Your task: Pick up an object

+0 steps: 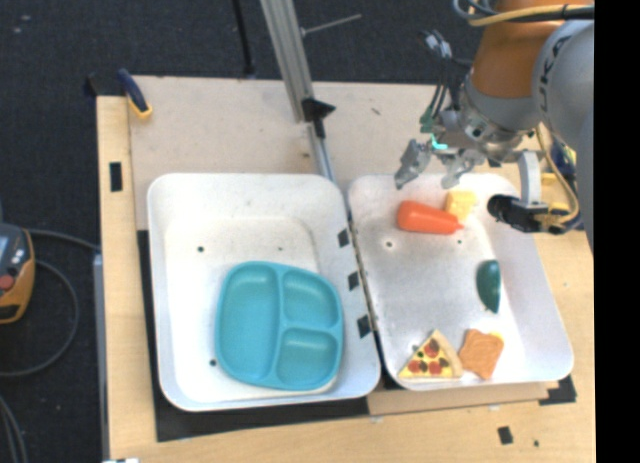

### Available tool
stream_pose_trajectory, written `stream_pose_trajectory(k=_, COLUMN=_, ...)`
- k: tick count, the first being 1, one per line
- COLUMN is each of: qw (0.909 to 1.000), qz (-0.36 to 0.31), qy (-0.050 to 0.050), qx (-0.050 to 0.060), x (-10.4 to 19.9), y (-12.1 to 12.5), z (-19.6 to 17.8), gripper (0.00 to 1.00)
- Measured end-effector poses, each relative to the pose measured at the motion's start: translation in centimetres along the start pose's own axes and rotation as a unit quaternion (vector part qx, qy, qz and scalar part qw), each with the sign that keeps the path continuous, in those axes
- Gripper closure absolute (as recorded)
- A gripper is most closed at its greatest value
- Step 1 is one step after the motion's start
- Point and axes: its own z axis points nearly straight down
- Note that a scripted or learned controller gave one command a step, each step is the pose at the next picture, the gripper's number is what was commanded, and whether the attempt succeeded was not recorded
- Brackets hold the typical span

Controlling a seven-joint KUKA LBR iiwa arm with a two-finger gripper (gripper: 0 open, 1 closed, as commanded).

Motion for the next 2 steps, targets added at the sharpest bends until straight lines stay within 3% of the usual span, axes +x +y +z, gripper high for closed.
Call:
stream_pose_trajectory(k=1, qw=1.0000, qz=0.000, qy=0.000, qx=-0.001, x=0.0, y=0.0, z=-0.1, gripper=0.00)
stream_pose_trajectory(k=2, qw=1.0000, qz=0.001, qy=-0.001, qx=0.001, x=-0.5, y=-0.1, z=4.2, gripper=0.00)
